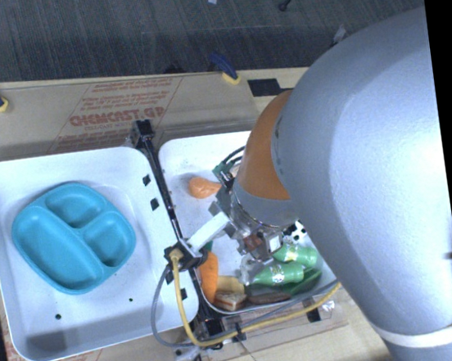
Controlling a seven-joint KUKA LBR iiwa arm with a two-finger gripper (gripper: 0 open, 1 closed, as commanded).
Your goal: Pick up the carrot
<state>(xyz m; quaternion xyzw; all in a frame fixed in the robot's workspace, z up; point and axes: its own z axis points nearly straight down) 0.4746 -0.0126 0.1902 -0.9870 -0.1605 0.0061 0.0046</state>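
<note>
The carrot (208, 273), an orange tapered piece, lies along the left wall of the right bin (175, 159), near its front. My gripper (253, 244) hangs low over the middle of that bin, just right of the carrot and above a green toy. The big grey arm with its orange band covers the bin's right half. Nothing can be seen held in the gripper.
A second rounded orange piece (204, 187) lies at the back of the right bin. A brown bread-like item (229, 295) and a green vegetable (283, 266) sit at its front. A blue divided plate (72, 235) lies in the left bin (32, 341). Yellow and black cables (181, 301) run along the divider.
</note>
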